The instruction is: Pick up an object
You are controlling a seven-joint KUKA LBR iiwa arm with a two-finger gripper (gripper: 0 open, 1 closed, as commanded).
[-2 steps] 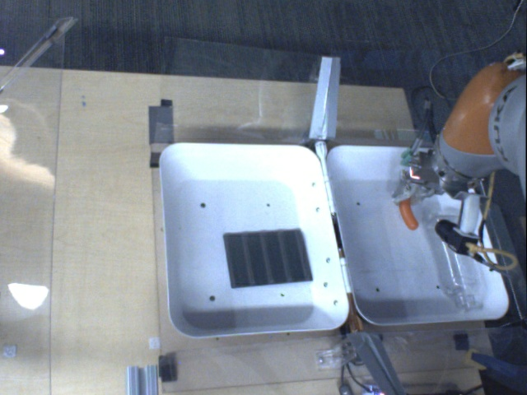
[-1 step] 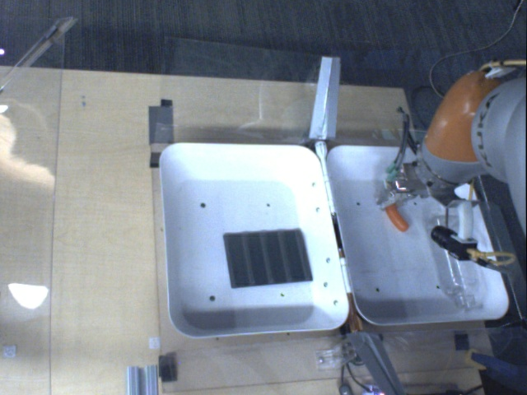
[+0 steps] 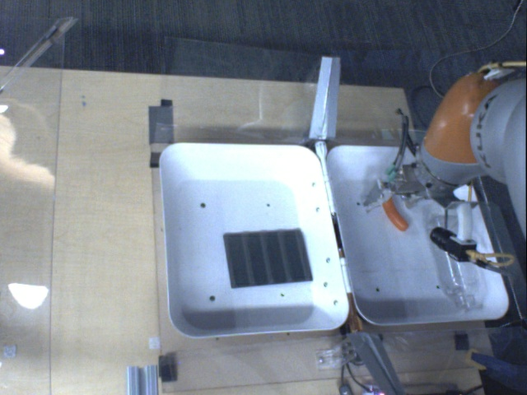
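Gripper (image 3: 394, 191): low over the back-left part of the right bin, pointing down at the bin floor.
Grip state: cannot tell whether released or clenched; too small and cluttered at the tip to read.
Held item: none visibly gripped.
Orange object (image 3: 397, 217): small and elongated, lying at a slant on the white floor just in front of the gripper tip; touching or just apart, cannot tell.
Arm (image 3: 482, 130): grey with an orange band, reaching in from the right above the right bin's far right corner.
Right bin (image 3: 370, 295): shallow, white, holding the orange object and the transparent object.
Transparent object (image 3: 458, 282): clear and narrow, lying near the front right corner, well apart from the orange object.
Left bin (image 3: 189, 303): shallow, white, just beside the right bin, rims nearly touching.
Dark ribbed panel (image 3: 268, 258): rectangular, flat on the left bin's floor, towards the front and centre.
Bench (image 3: 90, 220): pale wood, bearing both bins.
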